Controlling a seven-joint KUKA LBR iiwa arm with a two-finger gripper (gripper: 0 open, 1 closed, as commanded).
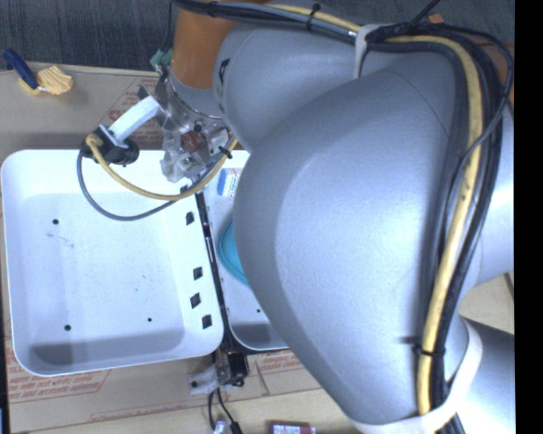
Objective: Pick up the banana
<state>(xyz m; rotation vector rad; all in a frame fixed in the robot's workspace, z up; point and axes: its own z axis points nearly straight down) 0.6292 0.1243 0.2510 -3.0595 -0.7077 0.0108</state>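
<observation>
Arm (371,215) bulk covers most of right bin (253,333). Orange band (199,34) at top centre. Gripper (192,156) sits over far end of divider between bins, near left bin (36,269) top-right corner. Jaw state: cannot tell. Yellow cable (131,188) loops over left bin. Blue object (228,247) partly visible in right bin beside arm. Banana location: cannot tell, hidden.
</observation>
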